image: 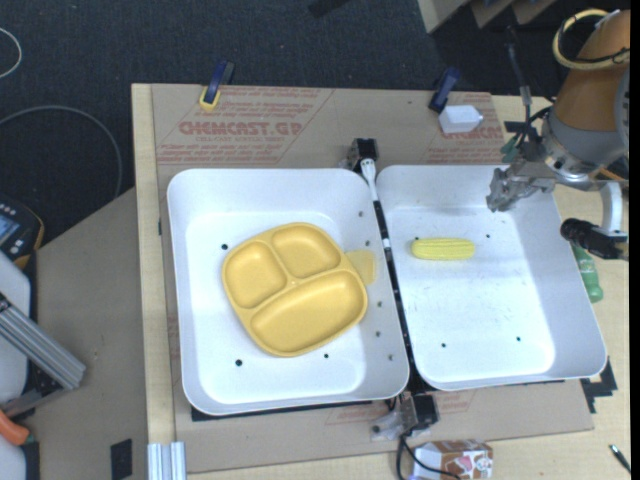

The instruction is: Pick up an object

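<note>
Item: gripper (503, 194), jaws' state could not be told, above right bin (560, 353). Advised: centre over 1 corn cob (443, 250), jaws across its narrow width, descend squarely.

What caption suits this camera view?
Robot gripper poised above right bin holding a corn cob; yellow divided plate in left bin.

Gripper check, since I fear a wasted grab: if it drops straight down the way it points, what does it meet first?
Probably bare floor of the right bin: the gripper hangs near its far edge, and the corn cob lies off to one side. Depth is unclear.
</note>
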You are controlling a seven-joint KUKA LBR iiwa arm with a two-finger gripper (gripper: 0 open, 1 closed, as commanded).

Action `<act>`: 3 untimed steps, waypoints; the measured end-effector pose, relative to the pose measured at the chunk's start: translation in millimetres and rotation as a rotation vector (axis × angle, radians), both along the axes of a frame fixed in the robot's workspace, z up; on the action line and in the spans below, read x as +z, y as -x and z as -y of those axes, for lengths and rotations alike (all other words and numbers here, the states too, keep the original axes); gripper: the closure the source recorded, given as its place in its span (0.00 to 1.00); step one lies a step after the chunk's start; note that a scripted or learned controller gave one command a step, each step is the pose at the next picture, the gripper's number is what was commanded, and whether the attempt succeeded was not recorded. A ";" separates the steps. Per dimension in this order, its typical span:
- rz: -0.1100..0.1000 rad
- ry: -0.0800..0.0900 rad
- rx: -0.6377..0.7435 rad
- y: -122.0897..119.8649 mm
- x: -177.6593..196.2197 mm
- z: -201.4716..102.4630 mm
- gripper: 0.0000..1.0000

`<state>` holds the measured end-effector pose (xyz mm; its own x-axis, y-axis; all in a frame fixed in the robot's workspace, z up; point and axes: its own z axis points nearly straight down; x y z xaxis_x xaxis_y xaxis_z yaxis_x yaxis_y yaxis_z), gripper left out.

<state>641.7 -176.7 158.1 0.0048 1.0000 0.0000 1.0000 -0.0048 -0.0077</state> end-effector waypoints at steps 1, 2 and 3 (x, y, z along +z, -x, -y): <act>0.027 0.002 0.010 62.3 185.9 -57.8 1.00; 0.008 -0.004 0.014 131.0 215.4 -134.3 1.00; 0.002 -0.003 0.014 134.3 175.5 -214.7 1.00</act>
